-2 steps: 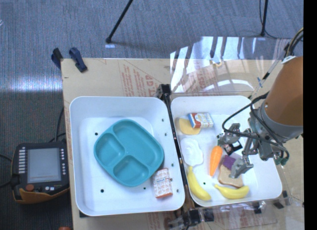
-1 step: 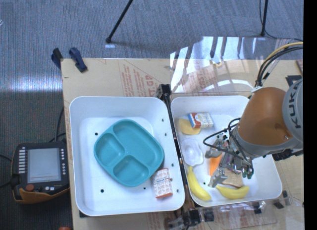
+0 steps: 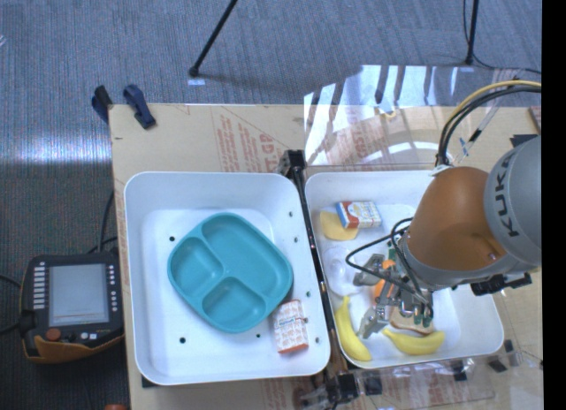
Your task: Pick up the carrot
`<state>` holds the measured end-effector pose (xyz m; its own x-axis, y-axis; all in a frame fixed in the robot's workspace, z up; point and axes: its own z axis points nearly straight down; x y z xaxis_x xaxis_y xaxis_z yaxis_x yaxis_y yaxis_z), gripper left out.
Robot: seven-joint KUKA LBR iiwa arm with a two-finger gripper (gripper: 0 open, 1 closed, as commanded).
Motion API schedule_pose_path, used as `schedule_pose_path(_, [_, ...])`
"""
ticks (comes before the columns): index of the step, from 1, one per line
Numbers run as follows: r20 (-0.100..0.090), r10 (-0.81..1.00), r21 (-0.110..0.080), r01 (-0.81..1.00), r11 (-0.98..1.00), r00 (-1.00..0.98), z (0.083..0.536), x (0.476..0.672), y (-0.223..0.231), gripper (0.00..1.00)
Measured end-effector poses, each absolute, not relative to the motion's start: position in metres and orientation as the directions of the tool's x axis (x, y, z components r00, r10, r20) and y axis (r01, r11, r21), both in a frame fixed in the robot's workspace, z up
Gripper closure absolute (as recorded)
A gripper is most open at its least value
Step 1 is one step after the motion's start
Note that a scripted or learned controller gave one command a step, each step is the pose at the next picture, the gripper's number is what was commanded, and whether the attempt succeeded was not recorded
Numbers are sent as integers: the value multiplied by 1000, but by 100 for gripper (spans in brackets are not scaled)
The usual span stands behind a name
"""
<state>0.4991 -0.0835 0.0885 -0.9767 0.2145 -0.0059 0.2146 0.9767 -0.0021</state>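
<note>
Camera view's nearest edge shows the right bin (image 3: 482,342), a shallow white plastic tray with smooth walls, where two yellow bananas lie: one curved banana (image 3: 351,333) along the left wall and a second banana (image 3: 414,342) near the front. Just above them hangs the gripper (image 3: 389,307), a tangle of dark metal and cables under the arm's glossy orange band (image 3: 451,223). A small orange sliver right at the fingers looks like the carrot (image 3: 380,290), slim and tapered, though most of it is hidden by the tool. Whether the fingers are parted or closed cannot be told, and nothing shows the carrot held between them.

The step in hand seems to be the descent onto the carrot, so the grasp is not yet proven. The next move likely calls for closing squarely across the carrot's narrow body without nudging the bananas beside it.

Farther back in the same bin sit a pale yellow rounded piece (image 3: 336,225) and a small printed carton (image 3: 360,215). In the left bin (image 3: 146,214) a matte teal divided plate (image 3: 230,271) lies beside a small orange-and-white packet (image 3: 290,326).
</note>
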Motion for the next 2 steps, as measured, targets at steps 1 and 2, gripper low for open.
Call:
schedule_pose_path(1, [-5,209,0,209,978,-978,98,500,-81,100])
schedule_pose_path(2, [-5,204,0,204,979,-979,107,500,-80,100])
